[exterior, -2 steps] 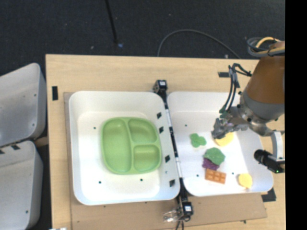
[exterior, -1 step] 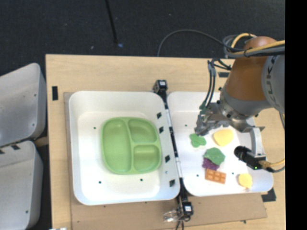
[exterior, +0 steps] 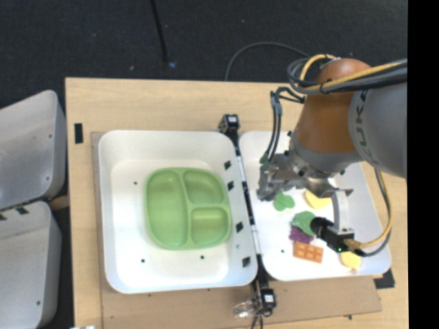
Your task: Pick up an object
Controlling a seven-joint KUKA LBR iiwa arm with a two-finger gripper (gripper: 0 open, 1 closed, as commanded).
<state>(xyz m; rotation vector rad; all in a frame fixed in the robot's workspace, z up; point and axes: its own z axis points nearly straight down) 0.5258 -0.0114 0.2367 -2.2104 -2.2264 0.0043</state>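
My gripper (exterior: 274, 184) hangs low over the left part of the right bin (exterior: 274, 266), just above and left of a small green piece (exterior: 282, 201). Below it lie a second green piece (exterior: 302, 218), a purple piece (exterior: 298, 235) and an orange waffle-like block (exterior: 308, 252). A pale yellow piece (exterior: 316, 199) shows under the wrist, and another yellow piece (exterior: 352, 260) lies near the bin's lower right corner. I see nothing between the fingers; the wrist hides how they stand.
The left bin (exterior: 116, 266) holds a green divided plate (exterior: 186, 208). A ridge with black clips (exterior: 241, 204) separates the two bins. The arm's body covers the right bin's upper part.
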